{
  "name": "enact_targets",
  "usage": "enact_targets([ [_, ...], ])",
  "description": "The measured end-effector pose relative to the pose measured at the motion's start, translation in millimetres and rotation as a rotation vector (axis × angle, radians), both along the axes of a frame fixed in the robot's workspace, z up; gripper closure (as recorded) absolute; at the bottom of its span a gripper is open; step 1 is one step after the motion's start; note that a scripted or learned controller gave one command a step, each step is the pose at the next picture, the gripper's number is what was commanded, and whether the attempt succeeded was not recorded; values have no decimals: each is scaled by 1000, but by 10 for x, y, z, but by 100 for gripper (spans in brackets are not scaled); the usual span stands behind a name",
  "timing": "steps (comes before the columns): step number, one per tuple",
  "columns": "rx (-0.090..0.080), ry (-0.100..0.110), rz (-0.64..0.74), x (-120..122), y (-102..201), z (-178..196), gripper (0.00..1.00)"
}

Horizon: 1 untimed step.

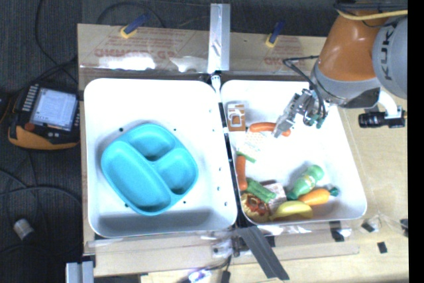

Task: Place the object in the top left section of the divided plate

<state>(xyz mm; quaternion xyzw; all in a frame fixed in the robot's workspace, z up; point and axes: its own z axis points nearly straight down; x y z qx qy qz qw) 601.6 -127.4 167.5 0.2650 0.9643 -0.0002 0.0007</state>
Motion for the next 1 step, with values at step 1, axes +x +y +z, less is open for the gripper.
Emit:
enact_targets([
  [1, 0, 1, 457, -550, 116, -628, 100],
])
